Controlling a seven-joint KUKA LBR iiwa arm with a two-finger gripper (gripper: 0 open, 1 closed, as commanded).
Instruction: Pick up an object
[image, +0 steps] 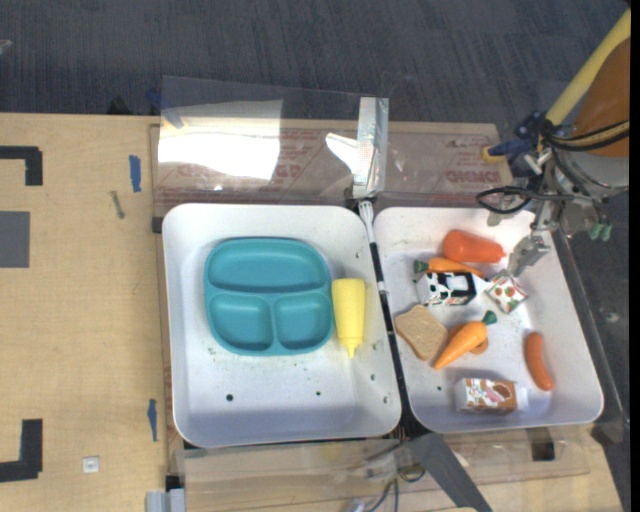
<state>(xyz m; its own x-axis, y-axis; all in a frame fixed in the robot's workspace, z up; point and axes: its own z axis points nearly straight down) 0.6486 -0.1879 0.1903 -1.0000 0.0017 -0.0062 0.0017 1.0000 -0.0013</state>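
My gripper (527, 252) hangs over the upper right part of the right bin (580, 405). It sits just right of an orange toy vegetable (472, 246) and just above a small white carton with red and green marks (507, 294). Nothing is visibly held. Lower in the same bin lie a black-and-white cow-patterned carton (447, 287), a bread slice (420, 332), a carrot (462, 342), a red sausage (539, 360) and a brown packet (489, 394).
The left bin (190, 400) holds a teal divided plate (268, 293) and a yellow bottle (349, 312) near the wall between the bins. A clear plastic sheet (270, 150) stands behind the bins. Cables (520, 150) hang by the wrist.
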